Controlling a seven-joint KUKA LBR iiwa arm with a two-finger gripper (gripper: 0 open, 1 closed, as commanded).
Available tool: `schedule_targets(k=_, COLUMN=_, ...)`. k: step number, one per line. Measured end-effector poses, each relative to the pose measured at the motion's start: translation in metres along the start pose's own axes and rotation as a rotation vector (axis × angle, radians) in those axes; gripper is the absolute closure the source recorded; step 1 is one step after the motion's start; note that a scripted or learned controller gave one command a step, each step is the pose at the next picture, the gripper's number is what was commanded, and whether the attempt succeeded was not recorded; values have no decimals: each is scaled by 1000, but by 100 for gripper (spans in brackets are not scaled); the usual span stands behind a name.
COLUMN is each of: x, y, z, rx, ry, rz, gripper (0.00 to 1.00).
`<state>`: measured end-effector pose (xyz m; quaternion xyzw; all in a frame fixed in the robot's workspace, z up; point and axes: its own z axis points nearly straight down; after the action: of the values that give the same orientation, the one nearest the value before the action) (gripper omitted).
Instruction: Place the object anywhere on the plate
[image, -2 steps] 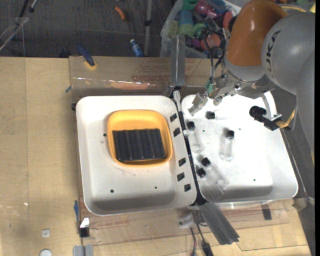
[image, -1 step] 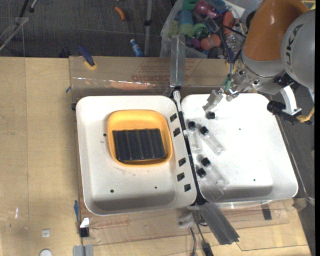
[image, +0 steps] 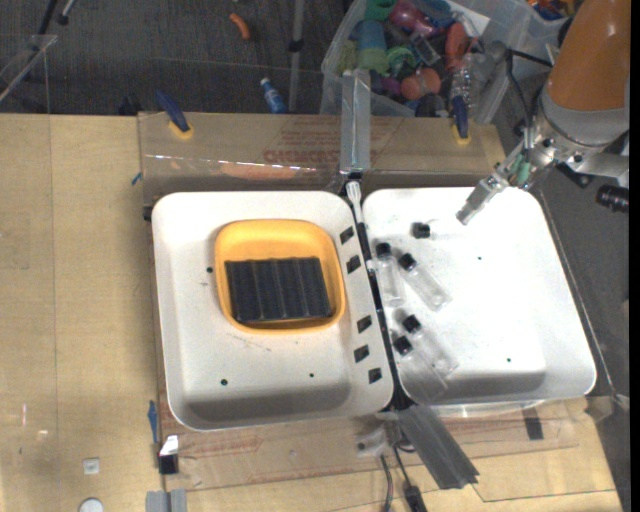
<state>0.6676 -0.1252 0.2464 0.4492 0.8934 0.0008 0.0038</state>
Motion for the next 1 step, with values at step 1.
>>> schedule_targets(k=1, x=-18, y=-14, z=21, rx=2, ry=6, rz=-322, gripper=0)
